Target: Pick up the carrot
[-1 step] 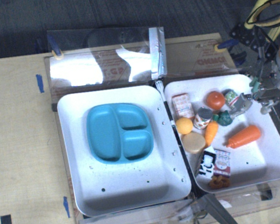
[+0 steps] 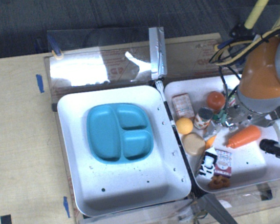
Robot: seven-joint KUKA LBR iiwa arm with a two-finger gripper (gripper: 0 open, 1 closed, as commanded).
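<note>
The carrot (image 2: pixel 244 136) lies flat near the right bin's (image 2: pixel 251 171) front-right corner, beside crowded packets. The end effector (image 2: pixel 227 117) hovers just behind it, probably lining up; whether it is released or clenched cannot be told.

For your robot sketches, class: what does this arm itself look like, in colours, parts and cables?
The arm is rounded and grey with a wide orange band. Yellow and black cables loop beside it. Its wrist is grey metal with dark fittings, ending in the pincer.
</note>
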